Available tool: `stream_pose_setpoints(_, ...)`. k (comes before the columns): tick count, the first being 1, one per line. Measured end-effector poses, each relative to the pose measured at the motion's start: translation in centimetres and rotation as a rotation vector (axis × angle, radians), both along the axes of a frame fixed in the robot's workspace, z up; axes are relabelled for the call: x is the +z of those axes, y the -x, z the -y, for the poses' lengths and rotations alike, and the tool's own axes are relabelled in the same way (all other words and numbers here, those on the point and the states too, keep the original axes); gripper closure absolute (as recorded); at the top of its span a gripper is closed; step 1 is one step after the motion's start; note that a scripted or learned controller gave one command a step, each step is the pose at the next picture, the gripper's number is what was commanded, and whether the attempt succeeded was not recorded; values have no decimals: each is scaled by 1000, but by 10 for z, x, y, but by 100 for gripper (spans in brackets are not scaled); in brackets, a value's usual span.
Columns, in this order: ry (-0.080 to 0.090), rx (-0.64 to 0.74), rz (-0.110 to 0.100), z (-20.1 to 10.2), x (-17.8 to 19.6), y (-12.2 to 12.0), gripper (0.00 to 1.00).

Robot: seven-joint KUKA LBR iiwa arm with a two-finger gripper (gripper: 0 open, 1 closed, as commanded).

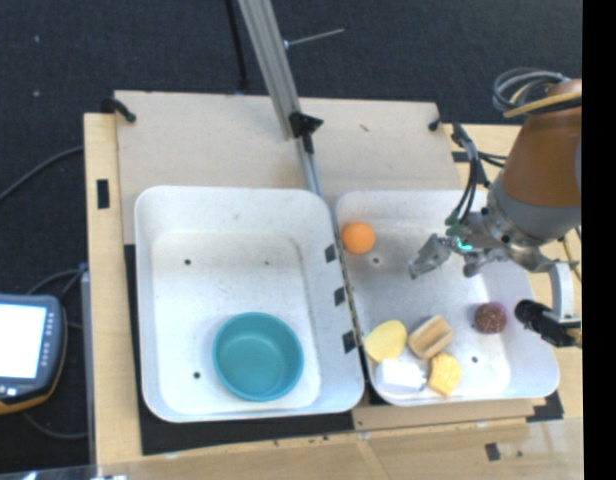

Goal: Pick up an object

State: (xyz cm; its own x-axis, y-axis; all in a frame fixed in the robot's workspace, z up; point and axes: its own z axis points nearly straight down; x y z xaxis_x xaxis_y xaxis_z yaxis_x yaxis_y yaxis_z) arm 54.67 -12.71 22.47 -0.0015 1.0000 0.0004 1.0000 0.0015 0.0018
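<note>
No object is lifted yet, so the task is, as I judge it, still at its approach stage with grasp and lift both left to do. The candidates lie in the right bin (408, 218): an orange ball (359, 238) alone near the bin's upper left corner, close to the divide between the bins, and a cluster toward the bin's lower edge made of a yellow lemon-shaped piece (386, 339), a tan bread-like piece (430, 336) just beside it, a white block (400, 374) touching the lemon-shaped piece from below, and a small yellow textured piece (446, 374) next to the white block. A dark red, rough ball (490, 317) sits apart from that cluster, nearer the bin's right side. The gripper (443, 252) hangs over the middle of the right bin, between the orange ball and the cluster, touching none of them; its jaws look spread apart with nothing between them, one finger reaching out to the left toward the orange ball. Which object it is aimed at I cannot tell. The left bin (168, 218) holds a teal bowl (258, 356), upright, well apart from the arm.
</note>
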Motion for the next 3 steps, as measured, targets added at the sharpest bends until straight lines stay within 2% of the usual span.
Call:
stream_pose_setpoints(1,2,-2,-5,5,-45,-5,0)
stream_pose_setpoints(3,2,-3,-3,2,-125,-5,0)
